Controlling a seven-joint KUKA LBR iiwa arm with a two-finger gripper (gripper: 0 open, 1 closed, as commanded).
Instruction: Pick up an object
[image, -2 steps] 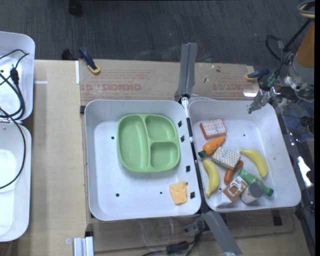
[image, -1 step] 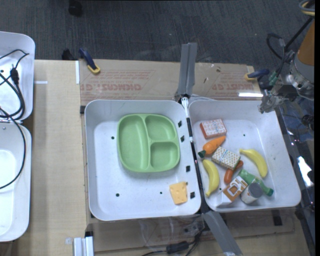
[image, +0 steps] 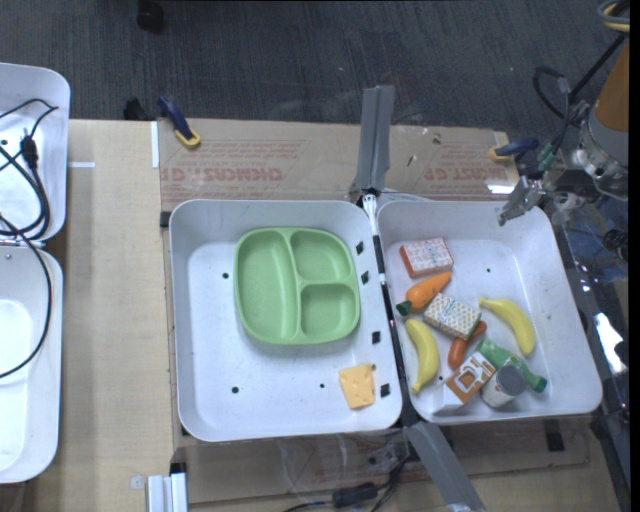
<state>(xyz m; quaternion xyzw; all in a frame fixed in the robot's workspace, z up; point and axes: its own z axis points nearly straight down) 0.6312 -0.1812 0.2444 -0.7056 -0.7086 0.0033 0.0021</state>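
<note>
The gripper (image: 522, 200) is hovering at the right bin's (image: 560, 250) upper right corner; whether its fingers are apart cannot be told (view poor). The toys are lying lower left of it, the nearest banana (image: 510, 322) seemingly slanting upper-left to lower-right.

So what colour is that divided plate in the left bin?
Light green, seen in the camera view: plate.

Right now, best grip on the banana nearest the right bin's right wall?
Probably the banana at mid-body, from straight above, pincer closing across its narrow width. It lies flat, slanting down-right, with bare bin floor on both long sides; the green bottle crowds only its lower end.
</note>
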